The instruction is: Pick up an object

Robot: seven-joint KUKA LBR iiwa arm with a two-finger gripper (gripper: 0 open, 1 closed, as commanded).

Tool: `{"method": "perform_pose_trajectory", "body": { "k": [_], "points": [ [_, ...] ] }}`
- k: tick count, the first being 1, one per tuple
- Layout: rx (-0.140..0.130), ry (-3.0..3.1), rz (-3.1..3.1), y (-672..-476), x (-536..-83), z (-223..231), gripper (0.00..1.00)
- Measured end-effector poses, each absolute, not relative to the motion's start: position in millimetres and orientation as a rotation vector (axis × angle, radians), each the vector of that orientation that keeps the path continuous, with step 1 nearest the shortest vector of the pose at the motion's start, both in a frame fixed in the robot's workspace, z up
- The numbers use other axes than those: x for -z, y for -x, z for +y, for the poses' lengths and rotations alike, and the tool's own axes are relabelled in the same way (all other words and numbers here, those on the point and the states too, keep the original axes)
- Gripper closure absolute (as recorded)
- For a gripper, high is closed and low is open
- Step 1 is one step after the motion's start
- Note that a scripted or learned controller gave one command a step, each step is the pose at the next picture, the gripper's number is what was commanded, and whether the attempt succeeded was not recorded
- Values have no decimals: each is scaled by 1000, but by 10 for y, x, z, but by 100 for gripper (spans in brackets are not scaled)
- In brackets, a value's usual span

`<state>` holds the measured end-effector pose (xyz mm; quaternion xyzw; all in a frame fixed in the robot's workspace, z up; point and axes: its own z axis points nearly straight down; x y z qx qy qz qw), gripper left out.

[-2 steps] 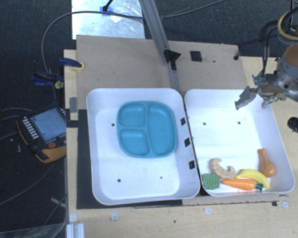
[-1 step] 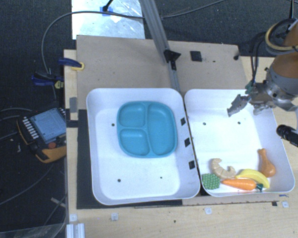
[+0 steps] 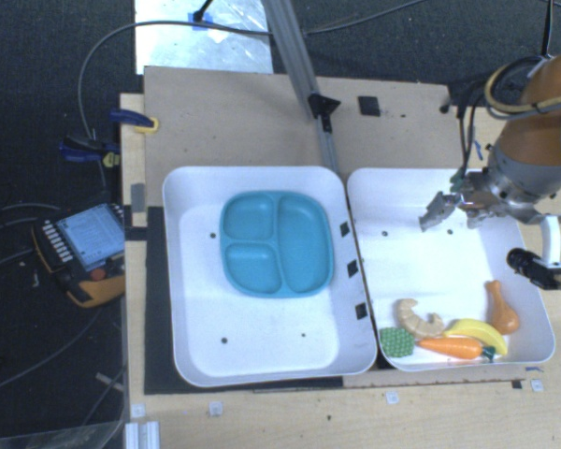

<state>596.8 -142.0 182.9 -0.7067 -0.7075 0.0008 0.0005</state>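
Observation:
My gripper [image 3: 454,212] hangs over the back of the right bin [image 3: 402,251], open, with nothing between its fingers. The objects lie well in front of it, at the bin's near right corner. There, a yellow banana [image 3: 477,330] rests beside an orange carrot [image 3: 452,347]. A beige curved piece [image 3: 419,318] and a small green piece [image 3: 397,341] sit left of them. A brown drumstick-shaped piece [image 3: 502,309] lies at the right wall.
The left bin [image 3: 196,325] holds a blue divided plate [image 3: 278,243]. A grey pole [image 3: 294,45] slants over the bench at the back. Cables and a handheld device [image 3: 84,246] lie off the bench to the left.

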Motion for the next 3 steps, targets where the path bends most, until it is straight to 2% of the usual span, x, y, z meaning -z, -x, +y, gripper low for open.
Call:
{"method": "perform_pose_trajectory", "body": {
  "k": [1,2,3],
  "points": [
    [-2,2220,-2222,-5985,-1411,-1408,0],
    [4,2222,-2226,-6003,-1548,-1409,100],
    [7,2227,-2227,-5955,-2157,-1463,100]
  ]
}}
